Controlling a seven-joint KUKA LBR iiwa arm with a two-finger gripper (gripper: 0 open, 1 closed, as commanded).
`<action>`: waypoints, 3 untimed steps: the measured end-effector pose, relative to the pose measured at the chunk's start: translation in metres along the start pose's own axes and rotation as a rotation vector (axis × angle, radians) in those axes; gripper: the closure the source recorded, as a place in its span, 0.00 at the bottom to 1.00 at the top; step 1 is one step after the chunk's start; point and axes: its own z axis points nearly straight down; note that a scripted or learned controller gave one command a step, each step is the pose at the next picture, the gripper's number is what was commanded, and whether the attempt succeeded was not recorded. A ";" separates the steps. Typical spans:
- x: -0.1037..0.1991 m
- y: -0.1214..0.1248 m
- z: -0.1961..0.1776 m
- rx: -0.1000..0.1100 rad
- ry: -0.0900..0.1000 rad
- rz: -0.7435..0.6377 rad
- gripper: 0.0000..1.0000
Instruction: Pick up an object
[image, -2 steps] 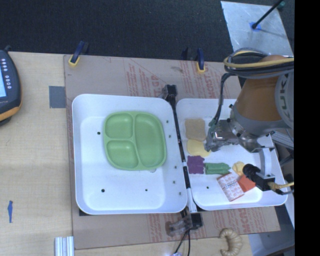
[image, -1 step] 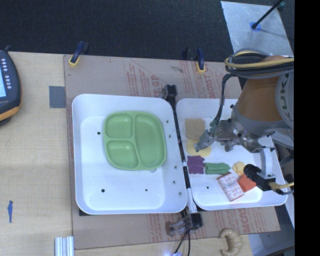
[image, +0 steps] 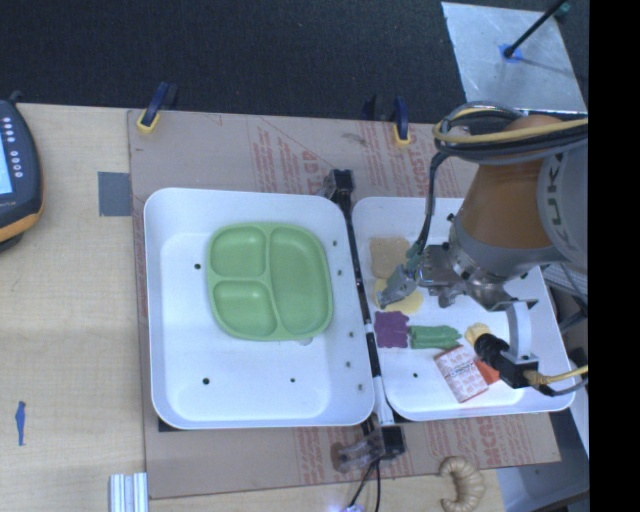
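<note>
My gripper (image: 400, 290) hangs low over the right bin (image: 400, 400), near its left wall, and I cannot tell what state it is in from this angle. Just below it lie a purple piece (image: 391, 329) and a green piece (image: 433, 337), side by side. Further right sits a red-and-white packet (image: 460, 373). In the left bin (image: 175, 395), a green 3-compartment plate (image: 270, 281) rests flat.

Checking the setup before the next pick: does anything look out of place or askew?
Nothing spilled or damaged. The green divided plate sits slightly askew in the left bin; small items cluster in the right bin below the gripper.
</note>
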 end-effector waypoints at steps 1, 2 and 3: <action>-0.027 0.078 -0.002 -0.010 -0.003 0.002 0.00; -0.053 0.127 0.098 0.000 -0.003 0.002 0.00; -0.051 0.133 0.097 -0.008 -0.003 0.000 0.00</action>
